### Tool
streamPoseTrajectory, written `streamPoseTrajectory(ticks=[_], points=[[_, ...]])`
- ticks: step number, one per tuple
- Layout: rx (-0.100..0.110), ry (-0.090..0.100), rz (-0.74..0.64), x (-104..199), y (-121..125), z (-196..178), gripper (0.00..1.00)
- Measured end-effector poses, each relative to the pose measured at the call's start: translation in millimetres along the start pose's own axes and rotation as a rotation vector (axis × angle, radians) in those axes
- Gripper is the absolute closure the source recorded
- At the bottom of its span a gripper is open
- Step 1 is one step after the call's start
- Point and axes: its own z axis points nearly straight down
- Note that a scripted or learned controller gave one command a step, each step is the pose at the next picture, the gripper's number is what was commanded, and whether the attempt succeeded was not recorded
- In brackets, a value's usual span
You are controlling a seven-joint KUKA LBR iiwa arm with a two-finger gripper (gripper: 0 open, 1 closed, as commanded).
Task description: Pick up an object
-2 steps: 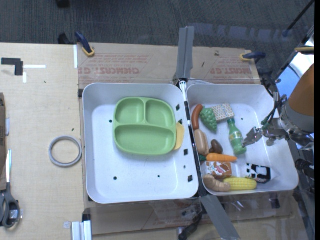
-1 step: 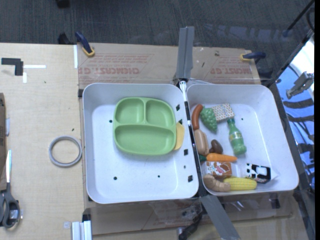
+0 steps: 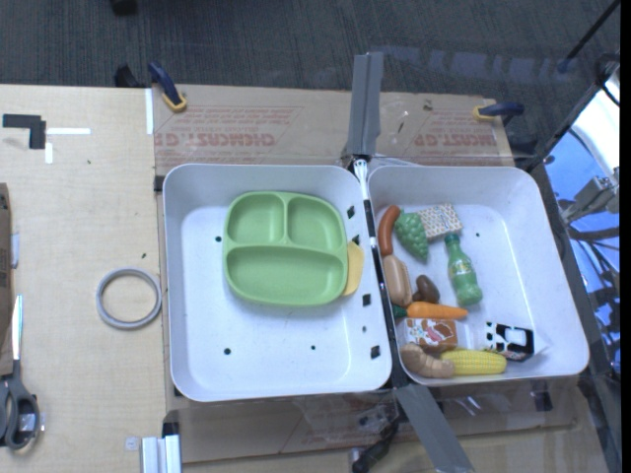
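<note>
Toy foods (image 3: 434, 308) crowd the right bin (image 3: 537, 264); green plate (image 3: 286, 247) fills the left bin (image 3: 197, 343); end effector's state cannot be told.

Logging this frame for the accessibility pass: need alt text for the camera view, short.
Two shallow white bins sit side by side on a bench: the left bin holds a green divided plate, and the right bin holds a cluster of toy foods along its left side, including a green bottle, a carrot and corn. A roll of tape lies on the bench.

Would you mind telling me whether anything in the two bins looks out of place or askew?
A yellow piece lies wedged under the green divided plate's right edge, against the left bin wall. The toy food is heaped along the right bin's left side.
</note>
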Motion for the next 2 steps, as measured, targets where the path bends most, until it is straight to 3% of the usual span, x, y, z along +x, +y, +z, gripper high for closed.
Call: streamPoseTrajectory(ticks=[1, 2], points=[[0.001, 0.001, -0.043, 71.3, -4.5, 67.9, 0.0], [-0.002, -0.001, -0.237, 78.6, 63.9, 111.4, 0.0]])
